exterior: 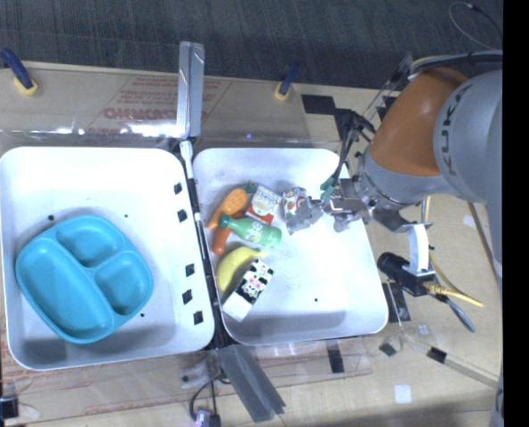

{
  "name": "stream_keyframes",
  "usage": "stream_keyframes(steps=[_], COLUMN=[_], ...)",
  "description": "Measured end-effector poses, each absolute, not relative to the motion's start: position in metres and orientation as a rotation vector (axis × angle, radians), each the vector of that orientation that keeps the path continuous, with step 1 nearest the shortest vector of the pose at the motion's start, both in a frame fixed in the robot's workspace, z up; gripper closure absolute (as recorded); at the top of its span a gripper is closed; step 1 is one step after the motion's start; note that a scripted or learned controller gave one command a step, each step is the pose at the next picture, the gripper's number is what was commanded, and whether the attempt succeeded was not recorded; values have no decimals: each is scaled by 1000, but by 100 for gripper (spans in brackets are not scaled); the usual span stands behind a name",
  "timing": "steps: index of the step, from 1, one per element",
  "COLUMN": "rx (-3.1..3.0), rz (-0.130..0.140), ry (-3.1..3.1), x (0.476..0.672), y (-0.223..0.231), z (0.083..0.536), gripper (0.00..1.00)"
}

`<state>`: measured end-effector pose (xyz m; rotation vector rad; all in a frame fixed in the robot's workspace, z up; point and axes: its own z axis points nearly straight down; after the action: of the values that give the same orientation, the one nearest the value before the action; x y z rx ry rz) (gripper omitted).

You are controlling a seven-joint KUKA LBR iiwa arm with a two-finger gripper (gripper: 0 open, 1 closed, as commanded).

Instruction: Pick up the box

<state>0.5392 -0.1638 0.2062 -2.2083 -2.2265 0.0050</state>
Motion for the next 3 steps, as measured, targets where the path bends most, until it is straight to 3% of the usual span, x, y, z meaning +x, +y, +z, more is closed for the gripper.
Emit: stream_keyframes(steps=[1, 2, 3], rx=[-2215, -1935, -1907], rz=[-9, 3, 2], ry=[-2238, -2470, -2493], x=[609, 598, 636], y=[-114, -139, -143], z=[98, 106, 91], gripper=[0, 0, 0])
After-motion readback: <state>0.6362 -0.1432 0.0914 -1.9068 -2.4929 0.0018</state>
